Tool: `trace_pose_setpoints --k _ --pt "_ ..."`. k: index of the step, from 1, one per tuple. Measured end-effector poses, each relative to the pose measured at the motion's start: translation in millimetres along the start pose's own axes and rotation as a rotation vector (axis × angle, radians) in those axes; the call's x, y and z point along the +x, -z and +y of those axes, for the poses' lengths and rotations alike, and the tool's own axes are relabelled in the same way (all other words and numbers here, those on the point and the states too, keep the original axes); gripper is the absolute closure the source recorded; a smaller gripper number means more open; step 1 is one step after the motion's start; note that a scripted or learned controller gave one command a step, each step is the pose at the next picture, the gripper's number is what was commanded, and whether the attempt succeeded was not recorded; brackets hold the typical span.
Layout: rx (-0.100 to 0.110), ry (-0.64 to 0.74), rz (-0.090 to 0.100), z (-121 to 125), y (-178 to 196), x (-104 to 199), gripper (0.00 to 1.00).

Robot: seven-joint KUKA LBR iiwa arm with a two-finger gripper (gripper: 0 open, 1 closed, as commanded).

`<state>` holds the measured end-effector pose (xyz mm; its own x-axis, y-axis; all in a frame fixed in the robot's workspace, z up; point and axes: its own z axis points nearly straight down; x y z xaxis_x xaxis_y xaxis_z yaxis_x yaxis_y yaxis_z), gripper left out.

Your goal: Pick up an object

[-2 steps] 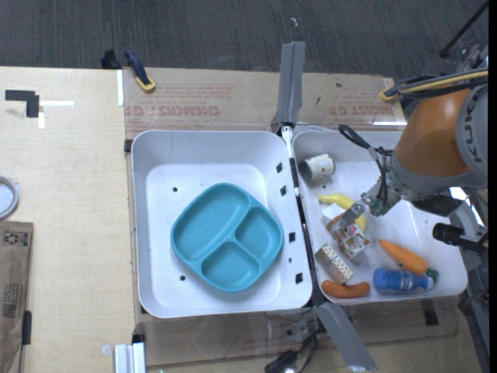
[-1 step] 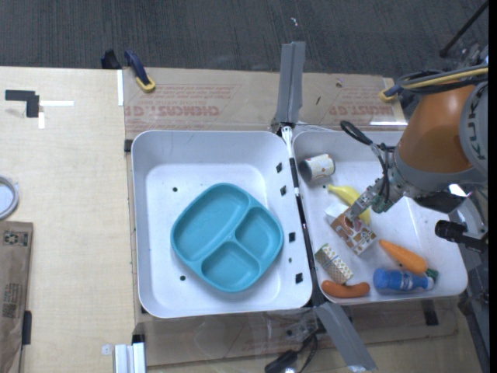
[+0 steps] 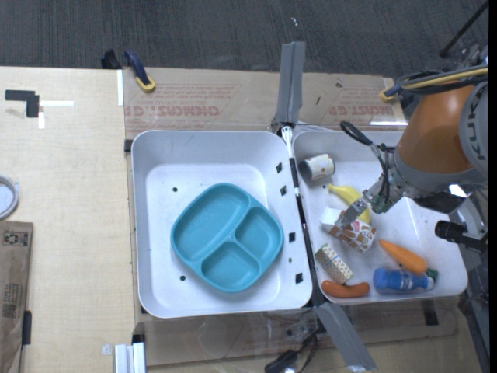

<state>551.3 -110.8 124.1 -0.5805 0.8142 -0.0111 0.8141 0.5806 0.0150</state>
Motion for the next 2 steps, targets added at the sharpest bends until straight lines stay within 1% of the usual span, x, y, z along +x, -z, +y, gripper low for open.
trace_pose_setpoints --k 1,2 --pt "-0.001 -0.001 -0.001 0 9 -1 1.00" --pt "0.015 -0.074 0.008 48 138 40 1.00"
